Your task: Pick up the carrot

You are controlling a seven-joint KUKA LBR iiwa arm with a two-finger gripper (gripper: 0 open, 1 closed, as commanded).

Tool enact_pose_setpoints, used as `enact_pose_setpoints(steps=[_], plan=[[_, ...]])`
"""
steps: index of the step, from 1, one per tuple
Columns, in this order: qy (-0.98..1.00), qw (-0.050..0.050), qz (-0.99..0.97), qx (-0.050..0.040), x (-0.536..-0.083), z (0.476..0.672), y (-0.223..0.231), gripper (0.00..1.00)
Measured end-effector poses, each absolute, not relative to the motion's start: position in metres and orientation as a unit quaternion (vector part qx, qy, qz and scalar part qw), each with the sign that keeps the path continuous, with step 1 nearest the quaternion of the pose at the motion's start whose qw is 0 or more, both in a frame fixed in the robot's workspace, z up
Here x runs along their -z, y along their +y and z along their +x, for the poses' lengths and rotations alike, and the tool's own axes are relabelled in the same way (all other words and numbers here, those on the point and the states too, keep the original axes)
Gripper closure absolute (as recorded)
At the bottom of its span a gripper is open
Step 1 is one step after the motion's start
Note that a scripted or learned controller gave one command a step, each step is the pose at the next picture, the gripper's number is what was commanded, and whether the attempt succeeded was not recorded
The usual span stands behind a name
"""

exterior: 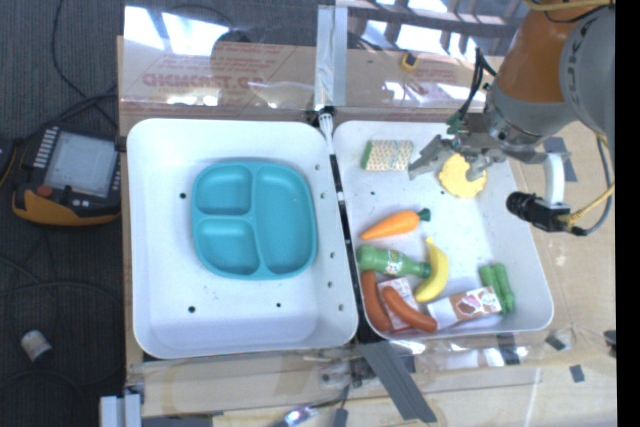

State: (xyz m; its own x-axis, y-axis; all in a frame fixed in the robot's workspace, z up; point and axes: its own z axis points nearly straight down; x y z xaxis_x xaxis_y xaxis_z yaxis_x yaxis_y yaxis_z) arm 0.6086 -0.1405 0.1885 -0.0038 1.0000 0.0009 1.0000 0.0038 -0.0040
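The carrot [392,224], orange with a green stalk end, lies on its side near the middle of the right bin [525,245], pointing left. My gripper [447,167] hangs over the back part of that bin, up and to the right of the carrot and apart from it. Its fingers [424,161] are spread open. A flat yellow round piece [464,179] lies under them, and I cannot tell whether they touch it.
A pale ridged cracker [387,155] lies at the back left of the right bin. In front of the carrot are a green bottle [392,262], a banana [434,273], sausages [388,307], a small carton [476,303] and a green vegetable [497,287]. The left bin [160,245] holds a teal divided plate [253,219].
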Motion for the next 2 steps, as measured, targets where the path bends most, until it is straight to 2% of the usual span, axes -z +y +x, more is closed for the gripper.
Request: enact_pose_setpoints(steps=[1, 2], plan=[[-0.578, 0.002, -0.816, -0.0019, -0.158, 0.559, -0.156, 0.0], [-0.612, 0.002, -0.791, -0.001, -0.094, 0.542, -0.105, 0.0]])
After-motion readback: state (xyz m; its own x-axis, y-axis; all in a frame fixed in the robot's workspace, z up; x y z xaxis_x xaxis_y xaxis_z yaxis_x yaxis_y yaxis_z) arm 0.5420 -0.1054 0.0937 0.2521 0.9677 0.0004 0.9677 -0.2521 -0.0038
